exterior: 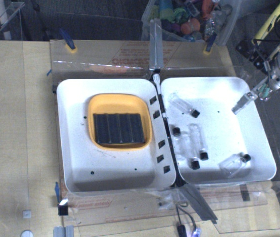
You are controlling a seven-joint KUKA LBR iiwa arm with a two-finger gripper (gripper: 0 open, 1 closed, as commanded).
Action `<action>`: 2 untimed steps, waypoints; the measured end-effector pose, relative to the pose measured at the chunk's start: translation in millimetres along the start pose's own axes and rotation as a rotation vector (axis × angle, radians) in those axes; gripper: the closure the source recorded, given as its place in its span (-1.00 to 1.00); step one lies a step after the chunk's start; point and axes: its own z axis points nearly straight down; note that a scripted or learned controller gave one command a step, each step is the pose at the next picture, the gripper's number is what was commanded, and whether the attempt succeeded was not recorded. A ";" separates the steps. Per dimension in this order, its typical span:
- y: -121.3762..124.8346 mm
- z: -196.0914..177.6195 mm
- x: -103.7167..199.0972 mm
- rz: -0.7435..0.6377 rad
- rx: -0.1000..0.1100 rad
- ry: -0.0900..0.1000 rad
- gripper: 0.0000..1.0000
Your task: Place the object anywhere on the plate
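Note:
A yellow plate (119,104) with a dark ridged insert lies in the left bin (70,132). Several clear plastic bottles with black caps lie in the right bin (219,90): one near the back (182,104), others in the middle (195,138), and one at the front right corner (232,163). My gripper (240,104) hangs over the right bin's right side, above and apart from the bottles, with nothing seen in it.
A row of black clips (158,132) runs along the divider between the two bins. A clear box of colourful toys (189,6) stands behind the bins. Cables and hardware (258,53) sit at the far right.

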 end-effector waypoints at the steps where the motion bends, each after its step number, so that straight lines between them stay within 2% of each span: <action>1: 29.3 -16.0 -24.9 -0.187 -0.002 -0.002 -1.00; 2: 38.8 -36.8 -17.6 -0.354 -0.003 -0.003 -1.00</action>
